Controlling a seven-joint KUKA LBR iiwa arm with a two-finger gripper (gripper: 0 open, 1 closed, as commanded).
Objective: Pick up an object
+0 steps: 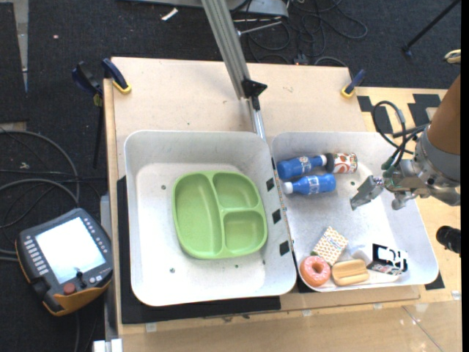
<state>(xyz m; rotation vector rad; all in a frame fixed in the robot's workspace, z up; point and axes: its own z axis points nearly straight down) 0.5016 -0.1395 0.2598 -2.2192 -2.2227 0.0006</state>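
The right bin point(410, 226) holds the loose objects. Two blue bottles point(300, 166) point(311, 185) lie side by side at its back left, with a small red-and-white can point(344, 162) just right of the upper one. Along the front edge sit a checkered waffle piece point(331, 244), a pink donut point(316, 270), a tan bun point(349, 271) and a black-and-white item point(388, 257). My gripper point(382, 195) hangs over the bin's right middle, right of the bottles. It is open, with nothing between its fingers point(363, 193).
The left bin point(146, 196) holds a green divided plate point(220, 213). A slanted metal bar point(231, 42) runs down to the divider between the bins. A teach pendant point(64, 259) lies on the floor to the left.
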